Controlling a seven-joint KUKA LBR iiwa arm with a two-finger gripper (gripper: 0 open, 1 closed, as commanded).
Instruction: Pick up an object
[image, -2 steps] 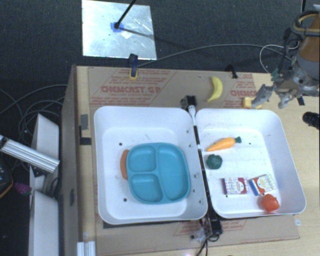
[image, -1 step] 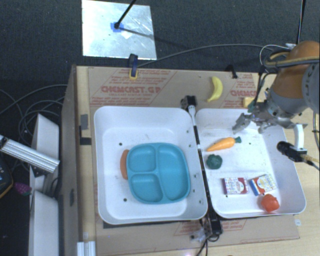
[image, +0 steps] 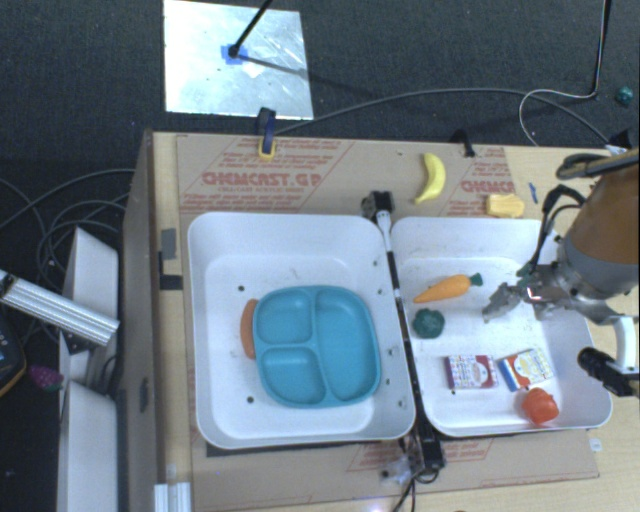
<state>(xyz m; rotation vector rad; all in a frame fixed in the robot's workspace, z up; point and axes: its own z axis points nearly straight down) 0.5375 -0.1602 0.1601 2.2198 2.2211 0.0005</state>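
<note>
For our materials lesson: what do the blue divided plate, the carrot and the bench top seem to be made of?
Blue divided plate: likely moulded plastic, smooth, even colour with a soft sheen. Carrot: probably a plastic toy, uniform orange. Bench top: looks like printed cardboard, matte tan with red lettering.

Just beyond the gripper (image: 497, 303), past the bin's far rim, we see a yellow block (image: 506, 206) on the printed cardboard (image: 300, 180). A banana (image: 432, 178) lies a little further out and more to the view's left. Well away from the gripper on that side, a yellow-handled clamp (image: 266, 135) grips the bench's far edge. Beyond it we see a foil sheet (image: 240, 60) on the dark floor.
</note>
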